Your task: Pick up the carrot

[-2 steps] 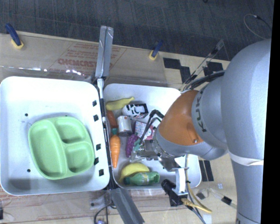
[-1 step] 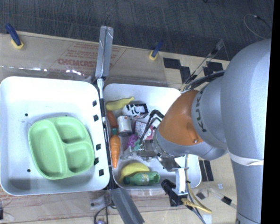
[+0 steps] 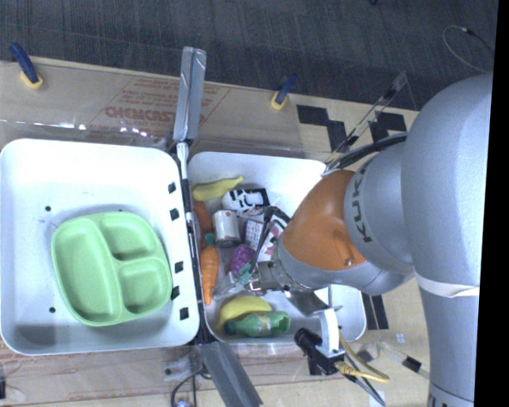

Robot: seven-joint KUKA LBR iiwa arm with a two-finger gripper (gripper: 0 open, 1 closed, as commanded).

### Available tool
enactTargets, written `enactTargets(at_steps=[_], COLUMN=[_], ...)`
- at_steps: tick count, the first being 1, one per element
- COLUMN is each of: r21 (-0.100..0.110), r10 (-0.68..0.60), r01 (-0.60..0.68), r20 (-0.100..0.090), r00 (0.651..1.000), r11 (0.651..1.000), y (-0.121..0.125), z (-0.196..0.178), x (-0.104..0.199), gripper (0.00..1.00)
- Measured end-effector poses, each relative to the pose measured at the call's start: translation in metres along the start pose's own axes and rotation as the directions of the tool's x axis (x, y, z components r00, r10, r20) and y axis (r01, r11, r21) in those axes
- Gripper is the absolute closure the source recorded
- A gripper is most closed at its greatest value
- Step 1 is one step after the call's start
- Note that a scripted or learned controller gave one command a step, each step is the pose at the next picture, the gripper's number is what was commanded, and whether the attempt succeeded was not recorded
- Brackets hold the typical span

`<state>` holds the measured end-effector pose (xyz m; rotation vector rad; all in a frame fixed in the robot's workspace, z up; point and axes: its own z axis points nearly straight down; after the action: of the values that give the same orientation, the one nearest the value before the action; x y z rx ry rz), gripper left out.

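The carrot (image 3: 208, 273) lies lengthwise along the left wall of the right bin (image 3: 351, 312), orange and tapering toward the front. The gripper (image 3: 257, 278) hangs low inside that bin below the arm's orange band, just right of the carrot and beside a purple item (image 3: 241, 259). The gripper's tip is dark and partly hidden by the wrist. Nothing is visibly held.
The right bin also holds a yellow banana (image 3: 217, 188), a small can (image 3: 227, 227), a second orange piece (image 3: 202, 216), a yellow fruit (image 3: 245, 307) and a green bottle (image 3: 257, 325). A green divided plate (image 3: 113, 267) lies in the left bin (image 3: 23, 184).
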<state>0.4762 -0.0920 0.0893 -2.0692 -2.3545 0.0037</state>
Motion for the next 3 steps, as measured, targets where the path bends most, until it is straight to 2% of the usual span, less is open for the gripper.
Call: enactTargets(at_steps=[1, 2, 3], r21=[0.004, 0.004, 0.009], r10=[-0.005, -0.005, -0.010], r01=[0.005, 0.005, 0.010], r20=[-0.002, -0.001, -0.003], r00=[1.000, 1.000, 1.000], r11=[1.000, 1.000, 1.000], y=[0.0004, 0.0004, 0.0008], z=[-0.0073, -0.0073, -0.0143], x=[0.0001, 0.0001, 0.0006], gripper=[1.00, 0.00, 1.00])
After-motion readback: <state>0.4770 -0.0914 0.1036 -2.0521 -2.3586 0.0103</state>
